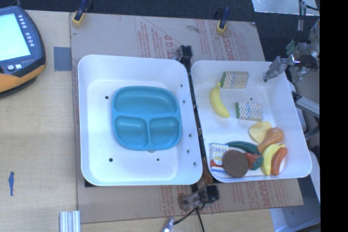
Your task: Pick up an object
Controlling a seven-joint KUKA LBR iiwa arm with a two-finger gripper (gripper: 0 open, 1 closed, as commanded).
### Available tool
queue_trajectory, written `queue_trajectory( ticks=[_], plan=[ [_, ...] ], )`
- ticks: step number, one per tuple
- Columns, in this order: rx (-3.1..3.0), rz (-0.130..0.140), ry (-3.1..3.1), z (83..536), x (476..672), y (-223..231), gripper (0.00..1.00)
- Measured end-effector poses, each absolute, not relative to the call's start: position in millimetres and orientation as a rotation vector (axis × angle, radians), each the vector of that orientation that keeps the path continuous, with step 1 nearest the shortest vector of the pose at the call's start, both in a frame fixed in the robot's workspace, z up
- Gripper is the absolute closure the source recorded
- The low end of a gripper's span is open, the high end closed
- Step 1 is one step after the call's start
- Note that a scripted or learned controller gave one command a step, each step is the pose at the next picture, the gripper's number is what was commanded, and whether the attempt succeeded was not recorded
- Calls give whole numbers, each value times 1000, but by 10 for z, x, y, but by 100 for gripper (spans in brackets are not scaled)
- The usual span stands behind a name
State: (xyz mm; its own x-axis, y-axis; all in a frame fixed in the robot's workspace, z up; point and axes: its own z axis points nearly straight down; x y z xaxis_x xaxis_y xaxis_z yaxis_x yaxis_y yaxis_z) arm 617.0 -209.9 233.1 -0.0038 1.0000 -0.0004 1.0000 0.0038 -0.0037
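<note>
At the far right rim of the right bin (302,133), the claw (275,68) hangs just over the bin's upper right corner, and whether it is spread or pressed together I cannot tell, since it shows as a small grey shape at this slant. Nothing is seen between its tips, so the pick is not yet made.

Nearest to it lies a speckled green block (235,80), with a yellow banana (218,101) just beside that to the left. A second speckled block (249,111) sits a little lower, apart from both. These three look like the easiest choices because each has bare white floor around it.

Toward the lower end, things crowd: a pale yellow piece (259,130), an orange piece (272,137), a dark green vegetable (243,146), a brown round disc (235,163), a small printed card (218,150) and an orange-red piece (279,161), many touching or overlapping. A grasp there would likely nudge neighbours or catch two at once.

A sound approach, as I judge it, is to centre over the upper block, come straight down and close across its shorter sides. Beyond the divider, the left bin (92,117) bears a blue divided plate (145,117).
</note>
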Motion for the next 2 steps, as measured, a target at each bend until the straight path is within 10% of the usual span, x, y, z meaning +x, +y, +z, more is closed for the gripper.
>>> queue_trajectory(
  ticks=[1,2],
  plan=[
    [-2213,6,-2225,1582,6488,-1594,0],
    [-2213,6,-2227,959,6235,-1015,0]
  ],
)
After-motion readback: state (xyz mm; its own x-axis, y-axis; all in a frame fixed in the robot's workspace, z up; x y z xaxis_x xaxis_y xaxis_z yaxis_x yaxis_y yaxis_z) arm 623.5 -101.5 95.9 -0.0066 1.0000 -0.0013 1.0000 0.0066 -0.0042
